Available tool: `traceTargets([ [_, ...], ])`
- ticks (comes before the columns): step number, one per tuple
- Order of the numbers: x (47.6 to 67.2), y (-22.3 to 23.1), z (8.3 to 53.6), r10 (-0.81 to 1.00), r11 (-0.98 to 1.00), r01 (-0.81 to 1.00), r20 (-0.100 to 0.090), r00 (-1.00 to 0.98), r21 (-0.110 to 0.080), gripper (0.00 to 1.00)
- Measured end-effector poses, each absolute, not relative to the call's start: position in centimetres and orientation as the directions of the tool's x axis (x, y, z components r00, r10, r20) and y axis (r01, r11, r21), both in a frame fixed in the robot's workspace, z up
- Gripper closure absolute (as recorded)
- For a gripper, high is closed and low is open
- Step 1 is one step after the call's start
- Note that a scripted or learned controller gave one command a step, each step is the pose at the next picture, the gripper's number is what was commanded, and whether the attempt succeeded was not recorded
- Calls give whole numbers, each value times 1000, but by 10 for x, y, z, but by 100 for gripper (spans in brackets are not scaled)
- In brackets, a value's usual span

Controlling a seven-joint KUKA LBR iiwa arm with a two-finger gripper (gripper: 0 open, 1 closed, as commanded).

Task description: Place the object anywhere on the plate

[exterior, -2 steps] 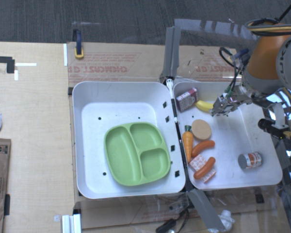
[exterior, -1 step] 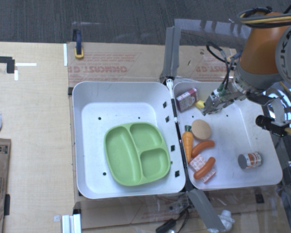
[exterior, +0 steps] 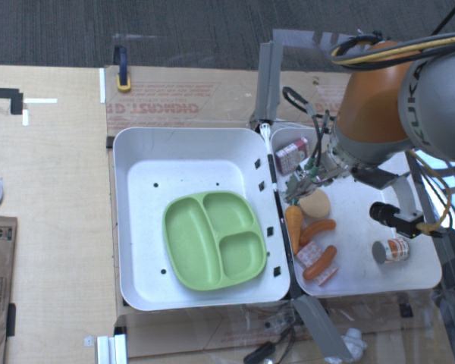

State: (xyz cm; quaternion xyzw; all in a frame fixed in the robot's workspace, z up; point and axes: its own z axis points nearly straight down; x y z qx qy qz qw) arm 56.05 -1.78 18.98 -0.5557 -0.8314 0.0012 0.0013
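Hovering over a smooth tan rounded lump (exterior: 314, 204), the tool (exterior: 302, 179) hides its state; glossy green sectioned plate (exterior: 214, 238) apart.

one fixed camera above the bench (exterior: 45, 173), looking down at a slant, both white bins (exterior: 136, 203) in frame, arm (exterior: 394, 105) entering from right
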Motion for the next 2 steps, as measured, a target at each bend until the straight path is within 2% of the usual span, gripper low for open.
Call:
traceTargets([
  [1,543,65,204,841,540,841,1,-540,-4,100],
  [2,529,91,190,744,668,744,2,-668,-4,100],
])
